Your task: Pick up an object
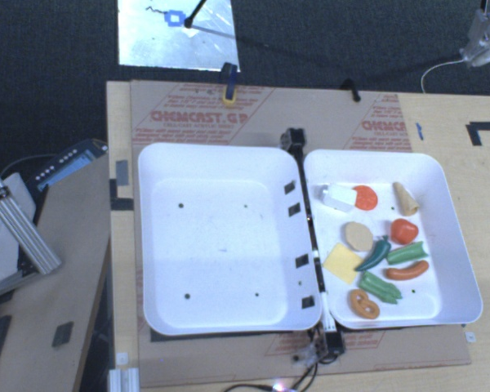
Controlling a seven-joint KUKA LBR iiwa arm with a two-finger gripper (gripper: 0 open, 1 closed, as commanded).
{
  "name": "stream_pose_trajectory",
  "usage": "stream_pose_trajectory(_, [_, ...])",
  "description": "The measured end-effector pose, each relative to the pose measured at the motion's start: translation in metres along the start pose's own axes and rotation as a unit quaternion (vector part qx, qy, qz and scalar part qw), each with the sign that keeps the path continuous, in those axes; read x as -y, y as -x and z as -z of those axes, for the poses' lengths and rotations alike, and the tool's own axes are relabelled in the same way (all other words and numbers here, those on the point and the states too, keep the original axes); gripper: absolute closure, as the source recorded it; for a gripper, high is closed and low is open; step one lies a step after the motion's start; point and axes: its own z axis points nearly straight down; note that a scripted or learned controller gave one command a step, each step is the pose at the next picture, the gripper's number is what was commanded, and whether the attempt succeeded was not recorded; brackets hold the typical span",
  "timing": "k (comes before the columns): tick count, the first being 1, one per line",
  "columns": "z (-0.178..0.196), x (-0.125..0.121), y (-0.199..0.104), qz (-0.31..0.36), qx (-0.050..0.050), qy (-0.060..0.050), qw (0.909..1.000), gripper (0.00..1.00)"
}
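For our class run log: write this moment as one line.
stage: before pick | toy food: lying in right bin | left bin: beside it | held: nothing seen

Toy foods [376, 251], perhaps ten, lie clustered in the right bin [453, 219].

Your arm is sitting far back at the upper right edge of the camera view, with just a pale grey piece of the hand [483, 37] peeking in, high and well away.
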Motion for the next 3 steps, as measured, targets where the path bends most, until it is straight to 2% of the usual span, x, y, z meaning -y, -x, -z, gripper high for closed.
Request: stream_pose_trajectory(3, [0.000,0.084,0.032,-0.002,0.000,0.000,1.0000,1.00])
